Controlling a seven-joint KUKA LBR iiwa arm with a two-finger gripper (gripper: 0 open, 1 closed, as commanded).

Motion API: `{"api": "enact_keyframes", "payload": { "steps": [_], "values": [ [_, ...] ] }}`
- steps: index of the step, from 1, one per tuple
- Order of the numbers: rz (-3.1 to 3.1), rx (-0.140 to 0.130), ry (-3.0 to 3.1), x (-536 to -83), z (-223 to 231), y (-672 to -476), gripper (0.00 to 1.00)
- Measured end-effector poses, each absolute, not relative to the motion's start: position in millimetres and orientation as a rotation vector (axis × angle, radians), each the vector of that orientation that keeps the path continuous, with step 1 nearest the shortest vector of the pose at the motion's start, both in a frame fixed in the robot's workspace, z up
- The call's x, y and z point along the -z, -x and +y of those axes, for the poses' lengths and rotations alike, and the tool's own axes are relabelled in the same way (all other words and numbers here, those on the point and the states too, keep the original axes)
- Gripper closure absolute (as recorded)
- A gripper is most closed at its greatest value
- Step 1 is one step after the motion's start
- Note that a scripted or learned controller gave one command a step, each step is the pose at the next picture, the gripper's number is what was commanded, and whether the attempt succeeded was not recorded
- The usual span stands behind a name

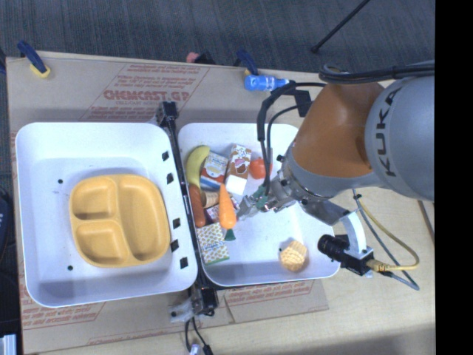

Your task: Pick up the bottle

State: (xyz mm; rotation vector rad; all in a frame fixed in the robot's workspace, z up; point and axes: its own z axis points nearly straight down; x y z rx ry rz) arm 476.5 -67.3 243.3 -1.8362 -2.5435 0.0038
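My gripper [253,200] is low in the right bin [318,268], at the right edge of a pile of toy food. Its tip is beside the orange carrot [228,210] and just below a white-and-brown container [237,170], which may be the bottle; the pile is too cluttered to be sure. The wrist and the orange band of the arm [336,135] hide the bin's right part. Nothing shows as held.
The pile holds a banana [195,163], a small carton [214,166], a red ball [256,168], a sausage [196,204] and a patterned packet [212,242]. A corn cob [293,255] lies alone at the front. A yellow divided plate [118,219] sits in the left bin [29,198].
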Motion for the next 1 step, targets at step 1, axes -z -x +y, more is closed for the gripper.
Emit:
{"api": "enact_keyframes", "payload": {
  "steps": [1],
  "values": [
    [-2.648, -0.003, 1.683, -233.1, -5.6, -476.4, 1.00]
  ]
}}
